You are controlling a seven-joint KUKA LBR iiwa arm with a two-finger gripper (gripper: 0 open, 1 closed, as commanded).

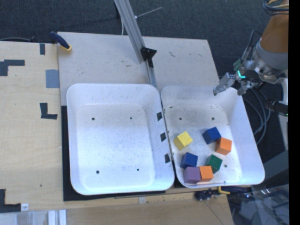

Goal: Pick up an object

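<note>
Blocks: 7 lie in the front half of the right bin (243, 121), none lifted. The left bin (75, 97) holds nothing to pick.

From left to right in the right bin:
- Yellow block (183, 139), standing apart from the others, nearest the dividing wall.
- Blue block (189, 160), with the purple block (191, 174) just in front of it.
- Orange block (206, 172), touching the purple block.
- Green block (214, 162), just behind that orange block.
- Second blue block (211, 134), with a second orange block (223, 146) just beside it.

The gripper (228, 82) hangs over the back right corner of the right bin, well apart from every block. Its fingers appear parted and grasp nothing.

Step in hand: approach; no grasp has begun.

Next move, as judged: travel forward over the blocks, align above 1, then descend. The yellow block is the clearest target, since its sides are free for the fingers. The purple and orange pair risks a blocked finger.
</note>
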